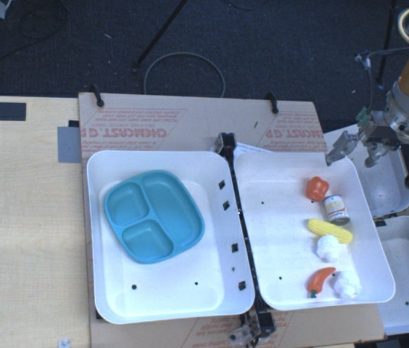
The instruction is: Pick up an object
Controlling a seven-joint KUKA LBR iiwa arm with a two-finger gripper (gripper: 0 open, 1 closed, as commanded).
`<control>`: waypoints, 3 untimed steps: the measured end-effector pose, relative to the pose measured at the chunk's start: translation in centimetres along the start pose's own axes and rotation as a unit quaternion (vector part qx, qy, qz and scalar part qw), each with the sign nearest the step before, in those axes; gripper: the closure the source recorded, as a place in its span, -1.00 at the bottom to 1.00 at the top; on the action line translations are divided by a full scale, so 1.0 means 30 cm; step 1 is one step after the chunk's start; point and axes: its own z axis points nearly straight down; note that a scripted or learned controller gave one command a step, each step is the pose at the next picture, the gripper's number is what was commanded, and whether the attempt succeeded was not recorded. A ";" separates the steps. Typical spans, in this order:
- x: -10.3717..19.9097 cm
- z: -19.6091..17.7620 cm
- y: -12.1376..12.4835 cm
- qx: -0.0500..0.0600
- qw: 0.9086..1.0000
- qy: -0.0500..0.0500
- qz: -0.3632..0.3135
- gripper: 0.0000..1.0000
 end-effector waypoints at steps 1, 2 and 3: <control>0.000 -0.024 0.007 -0.006 1.000 -0.001 -0.001 -1.00; 0.005 0.134 0.034 -0.003 1.000 -0.001 -0.003 -1.00; 0.031 0.326 0.055 -0.003 1.000 0.000 -0.002 -1.00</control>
